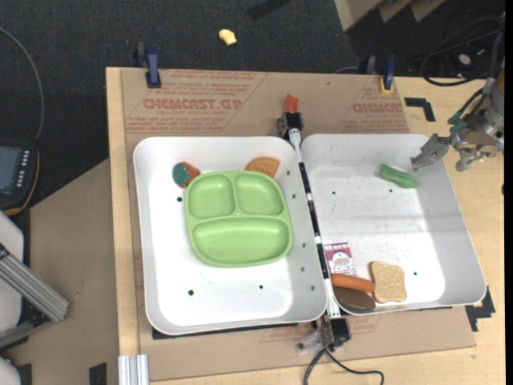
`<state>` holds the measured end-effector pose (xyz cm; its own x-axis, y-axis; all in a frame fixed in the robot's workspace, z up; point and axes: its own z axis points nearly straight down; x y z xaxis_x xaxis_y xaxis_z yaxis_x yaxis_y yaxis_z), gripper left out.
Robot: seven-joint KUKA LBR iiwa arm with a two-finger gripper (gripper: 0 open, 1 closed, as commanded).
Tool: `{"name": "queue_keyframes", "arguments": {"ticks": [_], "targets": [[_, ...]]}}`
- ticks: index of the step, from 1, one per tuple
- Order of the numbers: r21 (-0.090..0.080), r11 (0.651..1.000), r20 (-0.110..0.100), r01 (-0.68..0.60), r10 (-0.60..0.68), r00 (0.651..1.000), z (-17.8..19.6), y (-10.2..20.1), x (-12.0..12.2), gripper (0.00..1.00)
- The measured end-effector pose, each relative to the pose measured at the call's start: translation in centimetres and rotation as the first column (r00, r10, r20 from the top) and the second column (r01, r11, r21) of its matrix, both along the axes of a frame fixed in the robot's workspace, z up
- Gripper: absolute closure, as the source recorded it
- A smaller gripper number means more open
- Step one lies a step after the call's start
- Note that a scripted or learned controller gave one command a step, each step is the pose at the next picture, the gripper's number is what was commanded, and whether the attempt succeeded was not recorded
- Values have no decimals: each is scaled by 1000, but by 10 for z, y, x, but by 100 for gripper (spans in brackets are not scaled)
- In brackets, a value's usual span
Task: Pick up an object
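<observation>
arm in from right, upper edge | gripper (447, 152) fingers spread wide apart, nothing btwn em | wrist tilted down-left

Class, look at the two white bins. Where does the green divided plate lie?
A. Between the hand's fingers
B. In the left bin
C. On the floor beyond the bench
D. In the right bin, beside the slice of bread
B: the green divided plate lies flat in the left bin, while the slice of bread sits in the right bin.

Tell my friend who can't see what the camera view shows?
A robot gripper hovers open at the right bin's far edge, near a green piece. Toast and a sausage sit in its near corner; the left bin holds a green plate.
</observation>
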<state>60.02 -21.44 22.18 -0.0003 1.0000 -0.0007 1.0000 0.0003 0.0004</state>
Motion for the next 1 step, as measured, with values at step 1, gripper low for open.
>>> {"name": "queue_keyframes", "arguments": {"ticks": [1], "targets": [[4, 1000, -6, -4, 4, 1000, -70, 28, 32, 0]]}}
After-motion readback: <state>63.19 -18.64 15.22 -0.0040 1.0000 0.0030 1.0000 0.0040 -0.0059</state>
